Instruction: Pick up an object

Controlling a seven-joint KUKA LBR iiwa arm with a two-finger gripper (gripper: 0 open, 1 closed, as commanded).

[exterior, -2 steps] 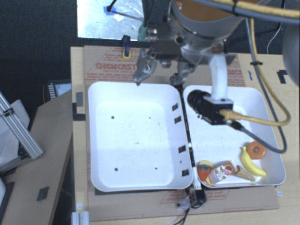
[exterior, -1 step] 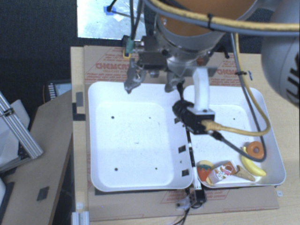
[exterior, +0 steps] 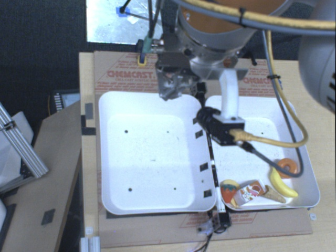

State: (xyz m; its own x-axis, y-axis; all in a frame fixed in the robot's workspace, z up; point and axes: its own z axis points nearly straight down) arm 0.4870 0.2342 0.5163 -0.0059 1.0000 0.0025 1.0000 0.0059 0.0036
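Note:
Several small objects lie in the front right corner of the right bin point(exterior: 310, 188): an orange ring point(exterior: 287, 166), a yellow banana point(exterior: 281, 186), a red and white packet point(exterior: 249, 192) and a round orange piece point(exterior: 229, 189). My gripper point(exterior: 173, 85) hangs high over the back edge of the left bin point(exterior: 113, 140), near its back right corner and far from those objects. It is a blurred grey mass under the wrist, and nothing can be made out in it.
A black camera block with a yellow cable point(exterior: 273, 140) hangs off the wrist over the divide between the bins. The arm's orange band and grey body cover the top right. Cardboard point(exterior: 126, 72) lies under both bins.

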